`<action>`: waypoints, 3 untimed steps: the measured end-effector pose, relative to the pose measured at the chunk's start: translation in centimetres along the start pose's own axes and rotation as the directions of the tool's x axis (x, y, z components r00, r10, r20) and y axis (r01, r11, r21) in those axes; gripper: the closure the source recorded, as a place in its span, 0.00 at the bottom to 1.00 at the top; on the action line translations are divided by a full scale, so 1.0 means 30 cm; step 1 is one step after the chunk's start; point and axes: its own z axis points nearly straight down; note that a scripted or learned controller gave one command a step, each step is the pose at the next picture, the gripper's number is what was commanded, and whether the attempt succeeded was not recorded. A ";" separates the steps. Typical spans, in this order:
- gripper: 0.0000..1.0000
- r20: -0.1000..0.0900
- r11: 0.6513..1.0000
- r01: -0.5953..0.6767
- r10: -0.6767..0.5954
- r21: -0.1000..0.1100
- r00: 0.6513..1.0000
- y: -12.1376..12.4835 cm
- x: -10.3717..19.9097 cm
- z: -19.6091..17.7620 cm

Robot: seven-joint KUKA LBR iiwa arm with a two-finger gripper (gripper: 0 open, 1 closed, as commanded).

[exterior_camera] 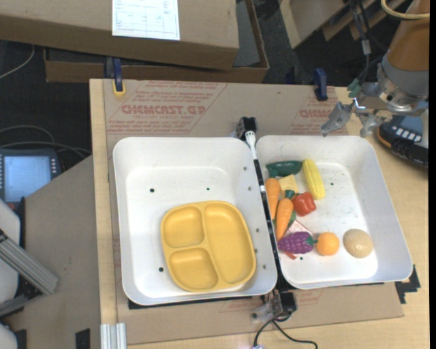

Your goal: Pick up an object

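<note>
Hand hovers above right bin of toy food.

From my remote station I log the surroundings as follows. Bench top: brown board printed with red lettering, fixed at the far edge by two clamps, one with a yellow tip and one blue. Behind it: a large cardboard box bearing a white printed sheet. Floor: dark, with a loose cable. At left: a small screen glowing pale blue, and a grey metal rail lying at a slant. At right: a light wooden surface. Lighting: even, from overhead.
</note>
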 end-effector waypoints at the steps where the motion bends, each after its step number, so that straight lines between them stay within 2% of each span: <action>1: 0.00 -0.004 1.000 -0.001 0.001 0.013 1.000 -0.177 0.045 0.320; 2: 0.00 -0.003 1.000 0.000 0.000 0.007 1.000 -0.222 0.066 0.533; 3: 1.00 -0.001 1.000 -0.001 0.001 -0.001 1.000 -0.215 0.063 0.486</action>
